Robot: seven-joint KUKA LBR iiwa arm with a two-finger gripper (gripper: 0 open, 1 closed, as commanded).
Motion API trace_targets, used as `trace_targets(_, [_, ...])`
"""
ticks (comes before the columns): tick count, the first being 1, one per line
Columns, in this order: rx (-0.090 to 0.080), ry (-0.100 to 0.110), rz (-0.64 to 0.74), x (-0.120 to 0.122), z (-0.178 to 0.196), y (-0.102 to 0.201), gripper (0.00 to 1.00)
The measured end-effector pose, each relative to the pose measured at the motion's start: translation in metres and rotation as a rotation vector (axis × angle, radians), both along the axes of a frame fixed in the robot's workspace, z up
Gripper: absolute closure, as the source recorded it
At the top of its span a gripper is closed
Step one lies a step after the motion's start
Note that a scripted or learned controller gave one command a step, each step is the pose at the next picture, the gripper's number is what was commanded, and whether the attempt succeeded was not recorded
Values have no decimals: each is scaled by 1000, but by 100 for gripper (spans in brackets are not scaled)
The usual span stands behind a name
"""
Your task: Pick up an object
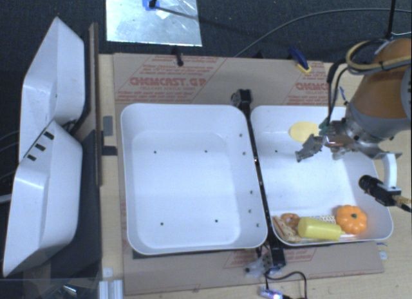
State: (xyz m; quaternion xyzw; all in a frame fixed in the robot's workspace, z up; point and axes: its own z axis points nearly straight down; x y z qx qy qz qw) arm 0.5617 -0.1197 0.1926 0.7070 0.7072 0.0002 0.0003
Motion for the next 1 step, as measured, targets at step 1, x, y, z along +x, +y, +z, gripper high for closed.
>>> trace_targets(1, [1, 7, -2, 22, -83, -37, 0])
